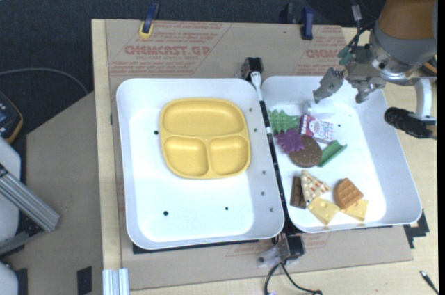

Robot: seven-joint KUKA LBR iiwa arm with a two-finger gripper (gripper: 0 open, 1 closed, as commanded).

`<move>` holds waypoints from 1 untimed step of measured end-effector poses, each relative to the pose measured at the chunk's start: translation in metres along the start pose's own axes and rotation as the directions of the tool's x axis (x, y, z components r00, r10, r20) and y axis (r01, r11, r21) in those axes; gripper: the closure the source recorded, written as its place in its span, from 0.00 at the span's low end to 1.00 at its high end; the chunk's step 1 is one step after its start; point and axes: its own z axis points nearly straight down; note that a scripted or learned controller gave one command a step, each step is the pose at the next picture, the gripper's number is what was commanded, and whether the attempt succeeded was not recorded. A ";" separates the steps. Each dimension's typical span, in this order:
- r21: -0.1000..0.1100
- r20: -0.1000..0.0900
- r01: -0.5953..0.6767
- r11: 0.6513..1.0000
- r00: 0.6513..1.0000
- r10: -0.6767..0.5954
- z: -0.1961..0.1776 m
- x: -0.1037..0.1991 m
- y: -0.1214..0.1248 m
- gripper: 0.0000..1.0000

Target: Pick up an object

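The grey two-finger gripper [345, 86] hangs over the far part of the right shallow white bin [396, 168], near its back edge. Its two fingers stand apart, so it is open, and nothing is between them. One finger [327, 87] points down toward the left, the other finger [363, 91] is more to the right.

The small toy food pieces lie in the middle and near part of this right bin. Just below the gripper is a small white and red packet [317, 126]. Beside it on the left is a green leafy piece [281, 121], and under this a purple grape-like piece [292, 142]. A round brown cookie-like piece [305, 155] touches a green stick-shaped piece [333, 153]. Nearer the front edge lie a dark brown bar [297, 192], a pale yellow cheese wedge [320, 208] and an orange-brown bread-like piece [348, 194].

In the left shallow white bin [135, 147] rests a yellow plastic plate with three compartments [205, 136]. Both bins stand on the light wooden counter [208, 46].
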 end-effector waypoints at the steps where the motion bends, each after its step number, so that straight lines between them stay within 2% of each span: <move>1: -0.014 0.001 0.003 1.000 1.000 -0.003 -0.008 0.000 0.002 0.00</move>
